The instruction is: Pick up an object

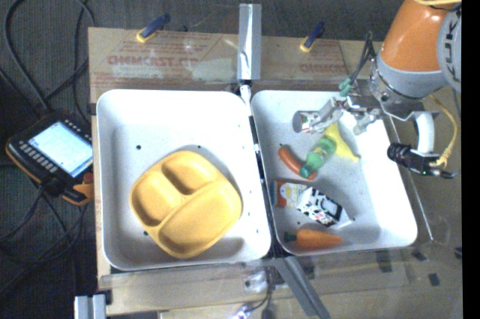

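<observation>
From above, the green bottle (321, 151) lies in the right bin (390, 224), its long axis running from 1 o'clock to 7 o'clock, touching a yellow piece (346, 147) at its 3 o'clock. The tool (330, 113) hovers at its 12 o'clock; its grip cannot be told.

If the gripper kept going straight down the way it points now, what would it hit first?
Most likely the green bottle lying in the right bin, just under the gripper. Depth is hard to judge from this slanted view, so it might reach the yellow item beside it instead.
</observation>
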Motion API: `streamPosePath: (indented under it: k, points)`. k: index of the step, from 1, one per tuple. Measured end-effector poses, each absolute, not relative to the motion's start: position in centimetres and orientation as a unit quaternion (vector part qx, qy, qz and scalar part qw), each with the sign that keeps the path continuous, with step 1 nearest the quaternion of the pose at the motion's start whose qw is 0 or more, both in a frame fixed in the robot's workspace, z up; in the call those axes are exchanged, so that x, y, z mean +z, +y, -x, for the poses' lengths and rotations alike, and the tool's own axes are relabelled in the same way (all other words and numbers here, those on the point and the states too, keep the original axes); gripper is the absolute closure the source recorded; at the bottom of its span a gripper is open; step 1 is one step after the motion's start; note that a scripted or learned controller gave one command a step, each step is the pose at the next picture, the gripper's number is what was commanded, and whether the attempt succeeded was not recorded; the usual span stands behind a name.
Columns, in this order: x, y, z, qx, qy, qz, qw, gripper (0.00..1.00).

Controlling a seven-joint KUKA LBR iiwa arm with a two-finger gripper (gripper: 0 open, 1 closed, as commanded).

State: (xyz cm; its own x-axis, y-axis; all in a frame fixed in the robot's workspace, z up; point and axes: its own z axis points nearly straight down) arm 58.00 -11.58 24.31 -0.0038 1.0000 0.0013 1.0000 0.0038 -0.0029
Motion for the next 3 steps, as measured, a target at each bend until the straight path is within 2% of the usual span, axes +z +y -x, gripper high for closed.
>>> streamPosePath:
  k: [1,2,3]
  points:
    - [22.4,-18.3,-59.6,0.0016,-0.724,0.690,-0.001,0.00]
    - [9.8,-20.3,-62.2,0.0001,-0.695,0.719,0.001,0.00]
    - [10.7,-20.1,-62.2,-0.0001,-0.695,0.719,0.002,1.00]
